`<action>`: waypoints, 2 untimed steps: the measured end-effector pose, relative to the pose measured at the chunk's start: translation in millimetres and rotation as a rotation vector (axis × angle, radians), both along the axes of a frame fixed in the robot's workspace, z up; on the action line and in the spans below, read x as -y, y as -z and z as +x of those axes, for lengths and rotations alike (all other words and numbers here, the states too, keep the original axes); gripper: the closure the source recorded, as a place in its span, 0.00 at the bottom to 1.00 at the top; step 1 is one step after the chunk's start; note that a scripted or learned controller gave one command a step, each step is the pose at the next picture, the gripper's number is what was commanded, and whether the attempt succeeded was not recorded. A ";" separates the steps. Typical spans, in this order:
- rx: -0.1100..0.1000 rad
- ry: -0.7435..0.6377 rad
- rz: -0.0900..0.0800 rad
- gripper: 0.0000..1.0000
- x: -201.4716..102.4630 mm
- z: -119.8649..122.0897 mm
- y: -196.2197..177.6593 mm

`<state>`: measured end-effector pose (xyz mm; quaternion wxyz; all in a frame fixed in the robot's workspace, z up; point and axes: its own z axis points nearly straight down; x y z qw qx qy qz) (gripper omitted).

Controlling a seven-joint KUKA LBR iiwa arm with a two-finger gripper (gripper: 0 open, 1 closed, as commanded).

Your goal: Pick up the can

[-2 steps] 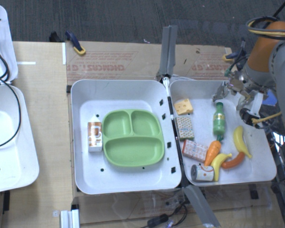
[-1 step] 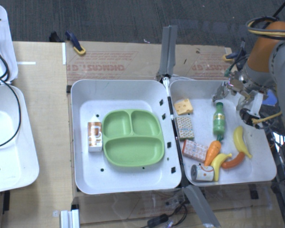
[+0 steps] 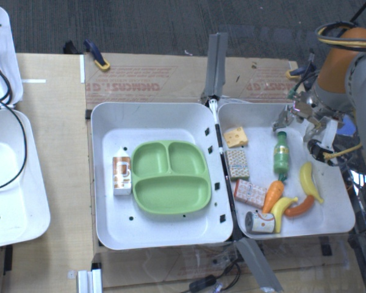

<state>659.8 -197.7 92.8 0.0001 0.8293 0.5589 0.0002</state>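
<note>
Small white-and-red cylindrical can [image 3: 260, 222] on its side at near front corner of right white bin [image 3: 344, 215], long axis roughly across bin, just beside yellow banana [image 3: 282, 207]; claw [image 3: 291, 119] hovering over far end, well apart, grip state indeterminable, nothing visibly held.

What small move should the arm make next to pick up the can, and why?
Probably move the gripper toward the near edge of the right bin. The can lies there on its side beside a banana, while the gripper hangs at the far side above the green bottle.
</note>
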 end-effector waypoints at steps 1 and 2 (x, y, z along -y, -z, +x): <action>-0.002 -0.007 0.007 0.00 3.1 1.1 -0.1; 0.002 -0.009 0.001 1.00 4.6 1.8 -10.8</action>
